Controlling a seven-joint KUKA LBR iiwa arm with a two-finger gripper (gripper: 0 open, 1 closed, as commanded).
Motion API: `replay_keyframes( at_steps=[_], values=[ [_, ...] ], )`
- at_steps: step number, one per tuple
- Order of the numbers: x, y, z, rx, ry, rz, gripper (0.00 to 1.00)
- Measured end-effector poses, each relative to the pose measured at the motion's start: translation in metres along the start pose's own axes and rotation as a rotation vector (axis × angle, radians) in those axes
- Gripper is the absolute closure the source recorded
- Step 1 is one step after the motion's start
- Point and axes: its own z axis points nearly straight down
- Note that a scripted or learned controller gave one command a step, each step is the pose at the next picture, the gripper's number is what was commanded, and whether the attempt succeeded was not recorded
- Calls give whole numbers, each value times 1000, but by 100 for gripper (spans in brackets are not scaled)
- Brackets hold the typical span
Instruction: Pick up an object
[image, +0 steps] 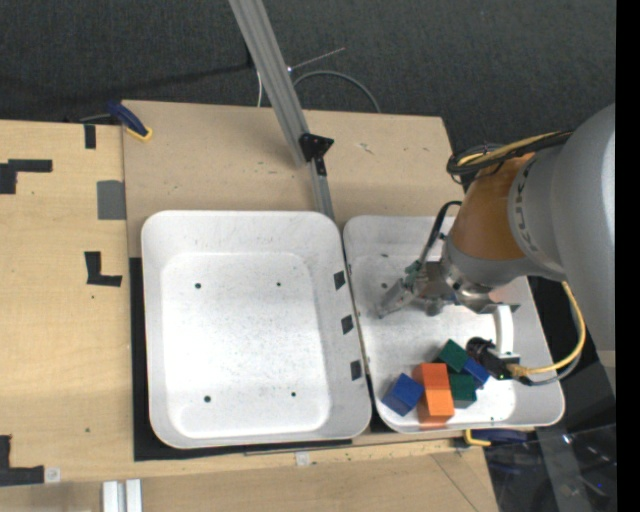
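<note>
step: approach, nothing picked | jaws (392, 298): parted, holding nothing, over the right bin (400, 240) mid-floor | targets: blue block (403, 393), orange block (436, 390), green block (457, 360) — near right corner | next: shift nearer, descend, close

wooden bench (220, 170), two white bins (240, 230)

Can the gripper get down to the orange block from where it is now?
Probably yes. The gripper hangs over the right bin, and the orange block lies uncovered among the other blocks near the front rim, though the blue block crowds it.
</note>
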Motion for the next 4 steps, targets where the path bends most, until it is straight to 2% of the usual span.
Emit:
replay_keyframes(
  at_steps=[1, 2, 3, 4],
  values=[
    [1, 0, -11, -1, 2, -1, 100],
    [4, 11, -62, -8, 0, -1, 100],
    [6, 10, -125, -10, -1, -1, 100],
    [11, 15, -170, -9, 0, -1, 100]
  ],
)
